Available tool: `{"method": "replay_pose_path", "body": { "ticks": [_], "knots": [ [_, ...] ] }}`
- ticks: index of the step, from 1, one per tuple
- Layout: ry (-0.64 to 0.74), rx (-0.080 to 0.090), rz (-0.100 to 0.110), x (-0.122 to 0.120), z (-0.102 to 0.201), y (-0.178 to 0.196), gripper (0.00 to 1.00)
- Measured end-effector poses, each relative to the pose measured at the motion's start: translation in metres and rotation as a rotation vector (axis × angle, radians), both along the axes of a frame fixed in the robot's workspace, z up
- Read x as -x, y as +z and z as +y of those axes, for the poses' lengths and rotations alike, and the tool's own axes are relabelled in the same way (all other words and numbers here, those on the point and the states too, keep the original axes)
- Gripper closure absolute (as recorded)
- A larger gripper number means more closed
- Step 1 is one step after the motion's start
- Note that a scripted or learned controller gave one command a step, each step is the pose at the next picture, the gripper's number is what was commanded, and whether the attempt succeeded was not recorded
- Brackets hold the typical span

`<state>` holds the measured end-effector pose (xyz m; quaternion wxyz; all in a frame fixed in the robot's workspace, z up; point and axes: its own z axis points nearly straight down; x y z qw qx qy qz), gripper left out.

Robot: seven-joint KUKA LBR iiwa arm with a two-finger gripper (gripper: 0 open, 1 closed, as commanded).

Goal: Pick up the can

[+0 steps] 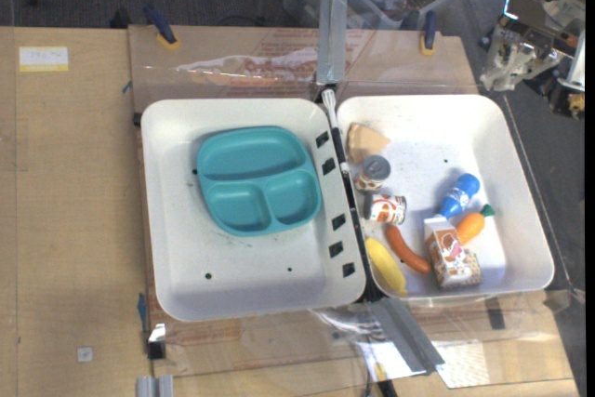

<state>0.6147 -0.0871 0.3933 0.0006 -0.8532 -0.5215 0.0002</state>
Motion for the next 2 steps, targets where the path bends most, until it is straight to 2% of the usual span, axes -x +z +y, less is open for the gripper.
{"method": "replay_pose_path", "body": {
  "ticks": [1,2],
  "knots": [
    [0.003,0.002,-0.003,-0.001,0.001,0.012,1.0],
    [0.018,0.003,-0.004,0.063,-0.115,0.043,1.0]
  ]
}}
